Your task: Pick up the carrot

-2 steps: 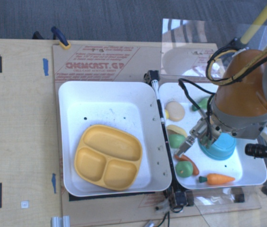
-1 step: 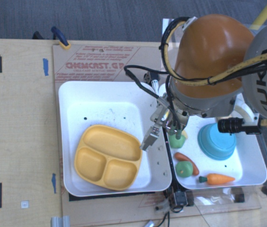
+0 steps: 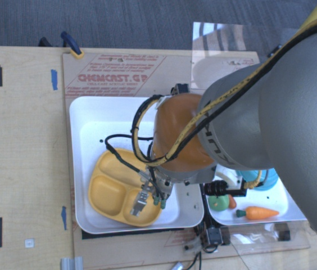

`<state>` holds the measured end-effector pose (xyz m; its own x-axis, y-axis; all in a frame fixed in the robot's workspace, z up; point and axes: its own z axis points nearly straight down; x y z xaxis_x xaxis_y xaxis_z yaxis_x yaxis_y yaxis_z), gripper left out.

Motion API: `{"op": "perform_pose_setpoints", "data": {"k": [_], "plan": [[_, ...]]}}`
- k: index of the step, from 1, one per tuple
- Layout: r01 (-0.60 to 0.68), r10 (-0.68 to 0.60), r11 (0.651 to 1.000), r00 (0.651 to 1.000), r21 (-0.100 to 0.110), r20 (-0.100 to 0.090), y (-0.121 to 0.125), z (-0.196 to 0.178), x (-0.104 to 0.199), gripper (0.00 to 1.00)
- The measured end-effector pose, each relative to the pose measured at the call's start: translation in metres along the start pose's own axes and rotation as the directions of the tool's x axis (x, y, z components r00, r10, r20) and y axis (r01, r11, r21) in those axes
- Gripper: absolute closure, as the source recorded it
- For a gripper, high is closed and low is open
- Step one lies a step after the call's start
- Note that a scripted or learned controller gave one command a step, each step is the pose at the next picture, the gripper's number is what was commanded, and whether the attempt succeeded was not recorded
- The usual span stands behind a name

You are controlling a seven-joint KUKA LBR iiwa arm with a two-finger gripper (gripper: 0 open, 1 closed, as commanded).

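2 shallow white bins sit side by side. The left bin [image 3: 85, 151] holds a yellow divided tray [image 3: 111, 193] — the gripper [image 3: 141, 200] hangs over its right compartment, and its grip state cannot be told. The right bin [image 3: 290, 204] holds the carrot [image 3: 261, 212] near its front edge, beside a green-and-red toy vegetable [image 3: 220, 202] and a blue object [image 3: 265, 179].

A grey arm [image 3: 276, 106] with an orange band [image 3: 175, 131] and yellow and black cables [image 3: 226, 94] hangs over two white bins [image 3: 85, 151]. In the left bin lies a yellow tray [image 3: 111, 193]. The right bin holds an orange carrot [image 3: 261, 212] with a green tip, a green and red ball [image 3: 220, 202] and a blue item [image 3: 262, 180]. The desk [image 3: 23, 151] is pale wood with black marks and blue tape; red lettering runs across tan cardboard [image 3: 113, 72].
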<state>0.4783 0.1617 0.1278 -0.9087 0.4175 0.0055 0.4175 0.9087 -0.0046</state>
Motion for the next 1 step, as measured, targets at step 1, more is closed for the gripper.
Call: {"op": "perform_pose_setpoints", "data": {"k": [1], "plan": [[-0.002, 0.002, 1.000, 1.000, -0.009, 0.009, 0.0018, -0.0134, -0.0031, 1.00]]}}
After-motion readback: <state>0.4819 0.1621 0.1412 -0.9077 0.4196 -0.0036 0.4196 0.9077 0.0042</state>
